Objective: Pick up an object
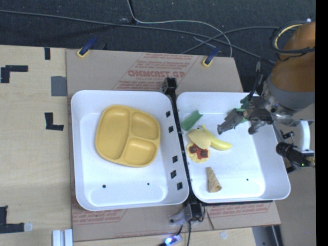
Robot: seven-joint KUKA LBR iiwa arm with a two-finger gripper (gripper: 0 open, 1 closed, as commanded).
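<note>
**Open gripper hovering over the right bin, food toys lying to its nine o'clock**

The two-finger gripper [240, 123] is reaching in from three o'clock above the right shallow white bin [266, 181], its dark fingers spread apart with nothing between them. The grey arm with its orange band [296, 60] is standing at the bin's two o'clock corner.

Near the bin's nine o'clock wall, a yellow plastic banana [210, 139] is lying flat. A green leaf-shaped toy [191, 119] is sitting at the banana's eleven o'clock, and a flat yellow piece with red topping [198, 152] is touching it at seven o'clock. A tan cone-shaped toy [212, 180] is resting apart at six o'clock.

A yellow divided plastic plate [127, 135] is lying in the left white bin [84, 137].
</note>
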